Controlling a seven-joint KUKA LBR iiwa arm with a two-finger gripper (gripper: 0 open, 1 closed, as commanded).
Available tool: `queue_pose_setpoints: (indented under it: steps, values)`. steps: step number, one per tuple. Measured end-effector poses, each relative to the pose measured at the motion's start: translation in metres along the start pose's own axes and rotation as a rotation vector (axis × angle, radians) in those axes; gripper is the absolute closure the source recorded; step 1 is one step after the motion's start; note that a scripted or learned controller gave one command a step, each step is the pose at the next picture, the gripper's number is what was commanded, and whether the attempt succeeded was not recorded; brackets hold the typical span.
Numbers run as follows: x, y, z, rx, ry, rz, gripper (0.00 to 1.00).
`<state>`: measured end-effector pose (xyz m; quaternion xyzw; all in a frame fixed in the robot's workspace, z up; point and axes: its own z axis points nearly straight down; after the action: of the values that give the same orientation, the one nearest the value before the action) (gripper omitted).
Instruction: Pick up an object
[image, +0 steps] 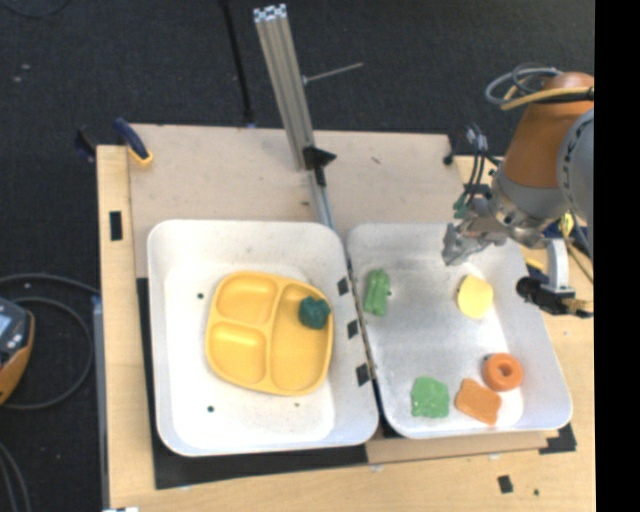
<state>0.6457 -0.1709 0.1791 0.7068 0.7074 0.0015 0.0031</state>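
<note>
Fingers (458, 250) low over right bin (400, 240), spread unclear, near yellow piece (474, 297); no readable writing.

desk (230, 180): two white bins side by side | left bin (180, 420): yellow divided tray (255, 335), dark green lump (314, 313) in its upper right compartment | right bin (420, 260): green piece (377, 292) at left wall, yellow piece (474, 297), orange ring (503, 371), orange block (478, 401), green block (430, 397) | gripper (462, 243) over right bin's upper part, just above the yellow piece
</note>
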Motion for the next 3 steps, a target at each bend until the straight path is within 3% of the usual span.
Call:
queue_pose_setpoints:
  steps: [1, 2, 3]
  values:
    - [-0.006, 0.011, -0.058, -0.002, -0.001, -0.003, 1.00]
    - [-0.007, 0.012, -0.056, 0.003, -0.001, -0.003, 1.00]
    - [0.050, 0.014, -0.050, 0.006, 0.002, -0.005, 1.00]
